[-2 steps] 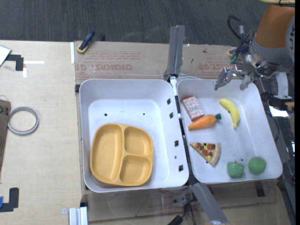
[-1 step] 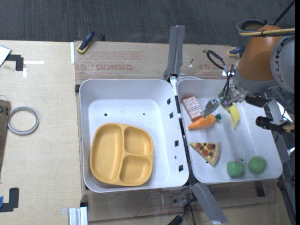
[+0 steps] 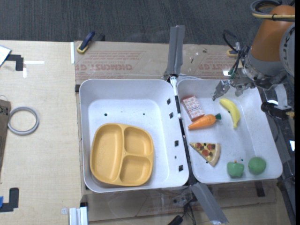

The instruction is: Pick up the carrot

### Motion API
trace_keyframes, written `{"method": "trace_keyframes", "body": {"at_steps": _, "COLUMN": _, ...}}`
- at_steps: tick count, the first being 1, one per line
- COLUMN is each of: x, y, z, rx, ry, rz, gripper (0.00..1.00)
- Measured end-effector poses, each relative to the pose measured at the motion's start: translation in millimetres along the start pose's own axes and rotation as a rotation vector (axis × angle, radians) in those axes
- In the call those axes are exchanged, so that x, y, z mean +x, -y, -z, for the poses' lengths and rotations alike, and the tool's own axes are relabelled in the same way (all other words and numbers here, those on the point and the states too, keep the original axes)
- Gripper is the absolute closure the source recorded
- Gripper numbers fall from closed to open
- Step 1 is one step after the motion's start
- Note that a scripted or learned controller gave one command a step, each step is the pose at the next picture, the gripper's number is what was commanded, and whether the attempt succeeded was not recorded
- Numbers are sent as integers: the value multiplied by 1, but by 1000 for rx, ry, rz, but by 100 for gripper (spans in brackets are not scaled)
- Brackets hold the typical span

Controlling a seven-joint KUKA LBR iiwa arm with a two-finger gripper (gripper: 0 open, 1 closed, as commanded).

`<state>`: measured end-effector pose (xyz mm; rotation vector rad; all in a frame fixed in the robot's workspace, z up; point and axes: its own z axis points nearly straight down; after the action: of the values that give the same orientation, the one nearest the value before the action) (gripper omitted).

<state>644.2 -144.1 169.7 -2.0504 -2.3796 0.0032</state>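
Observation:
The carrot [image 3: 202, 121], orange with a green stub at its right end, lies in the right bin [image 3: 269, 139] near that bin's middle left. My gripper [image 3: 229, 92] hovers over the bin's far part, up and to the right of the carrot and just above the top end of a yellow banana [image 3: 231, 111]. Its fingers [image 3: 219, 92] stand apart and hold nothing. The carrot is untouched.
A pink packet [image 3: 192, 108] sits just above the carrot. A pizza slice [image 3: 207, 151], a green pepper [image 3: 236, 168] and a green ball [image 3: 256, 165] lie along the near side. The left bin [image 3: 117, 95] holds a yellow divided plate [image 3: 123, 153].

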Motion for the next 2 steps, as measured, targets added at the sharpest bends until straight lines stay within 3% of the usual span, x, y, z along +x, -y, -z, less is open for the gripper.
{"method": "trace_keyframes", "body": {"at_steps": 2, "x": 28, "y": -18, "z": -37, "rx": 6, "ry": 2, "rz": -1104, "gripper": 0}}
